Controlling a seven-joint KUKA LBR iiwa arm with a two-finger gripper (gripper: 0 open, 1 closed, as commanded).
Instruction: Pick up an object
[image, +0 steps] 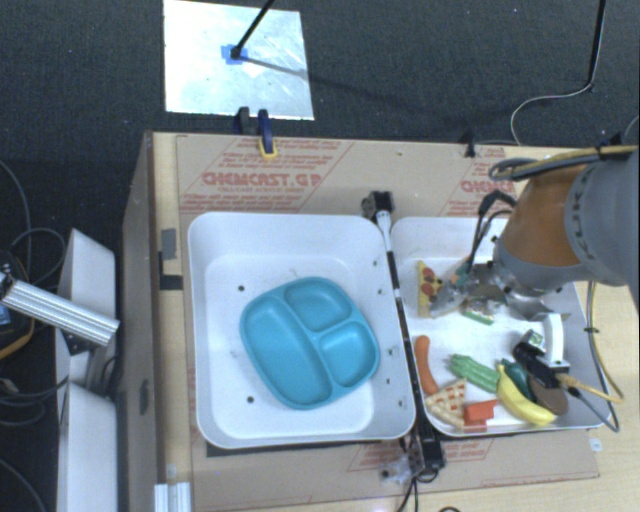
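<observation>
Arm over the right bin, among toy food.

From above, the left bin (215, 260) holds a blue divided plate (308, 341). The arm (560, 225) reaches into the right bin (440, 238), its jaws (462, 295) low beside a pizza slice (428, 283); whether they are released or clenched cannot be told. Nearer the front edge lie a sausage (426, 364), a green pepper (473, 372), a second pizza slice (447, 401), a red block (479, 411) and a banana (522, 394), all close together.
</observation>
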